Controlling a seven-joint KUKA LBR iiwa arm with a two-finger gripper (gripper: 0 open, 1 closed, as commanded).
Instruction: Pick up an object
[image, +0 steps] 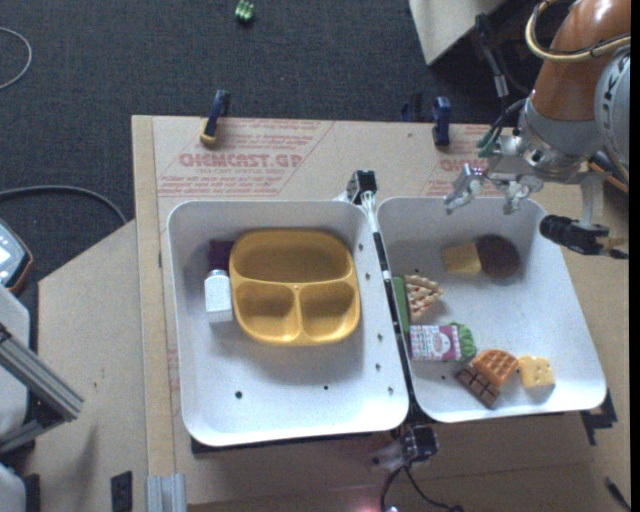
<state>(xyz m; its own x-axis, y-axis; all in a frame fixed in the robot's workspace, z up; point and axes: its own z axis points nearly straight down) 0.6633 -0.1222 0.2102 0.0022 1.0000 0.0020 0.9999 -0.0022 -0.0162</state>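
Observation:
My gripper (487, 196) hangs open above the far edge of the right bin (570, 310), with nothing between its fingers. Just below it in that bin lie a tan bread piece (462, 259) and a dark brown round cookie (498, 255), touching each other. Nearer the middle lie a lattice-topped pastry (422, 293) and a green strip (400, 303) along the left wall. Toward the front are a pink and green carton (438, 342), a waffle (494, 365) on a chocolate bar (478, 385), and a yellow cheese wedge (537, 374).
The left bin (190, 390) holds a yellow divided plate (294, 286), a small white bottle (218, 294) and a purple thing (219, 252) half hidden behind them. Clamps (213, 119) stand at the board's far edge.

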